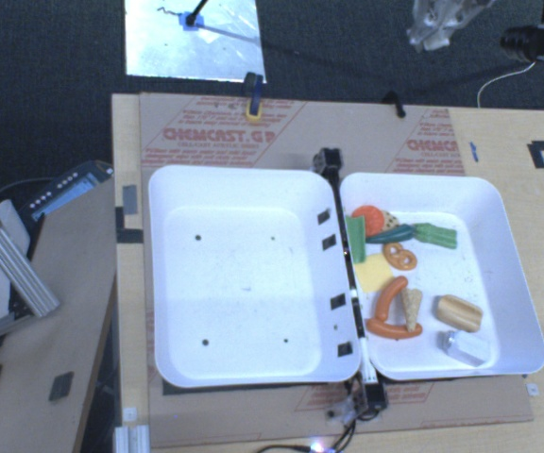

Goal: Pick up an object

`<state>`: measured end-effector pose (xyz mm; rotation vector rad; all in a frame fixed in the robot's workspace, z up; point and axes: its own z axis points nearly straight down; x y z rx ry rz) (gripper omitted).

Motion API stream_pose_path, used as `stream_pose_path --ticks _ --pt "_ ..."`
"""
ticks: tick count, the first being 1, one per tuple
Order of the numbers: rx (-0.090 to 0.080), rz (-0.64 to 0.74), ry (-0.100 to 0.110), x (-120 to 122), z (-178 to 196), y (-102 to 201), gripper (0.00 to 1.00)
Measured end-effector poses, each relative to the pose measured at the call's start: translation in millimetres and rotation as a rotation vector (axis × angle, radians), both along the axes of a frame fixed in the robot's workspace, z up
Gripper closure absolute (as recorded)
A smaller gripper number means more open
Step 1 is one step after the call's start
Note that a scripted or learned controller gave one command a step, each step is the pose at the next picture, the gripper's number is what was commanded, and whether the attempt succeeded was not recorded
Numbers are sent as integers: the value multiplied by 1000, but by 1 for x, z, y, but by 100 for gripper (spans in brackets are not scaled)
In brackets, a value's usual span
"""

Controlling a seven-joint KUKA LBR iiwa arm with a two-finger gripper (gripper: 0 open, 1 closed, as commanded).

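Robotics lab, bench (206,125) with 2 white bins (244,281), cabling (499,78)

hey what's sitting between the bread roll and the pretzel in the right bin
In the camera view, the stretch between the bread roll and the pretzel is bare white floor of the right bin.

My gripper (439,19) is hanging well behind the right bin (508,243). In that bin, the sausages (392,311) are lying left of the bun (459,312), and the left bin (244,276) is sitting just beside it.
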<state>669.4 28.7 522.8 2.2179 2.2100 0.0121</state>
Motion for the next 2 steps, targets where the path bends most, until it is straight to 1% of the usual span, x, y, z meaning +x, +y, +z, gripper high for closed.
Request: stream_pose_path --ticks 1,2 --pt "4 18 24 -3 -157 124 100" --pt "3 3 2 0 -63 90 100"
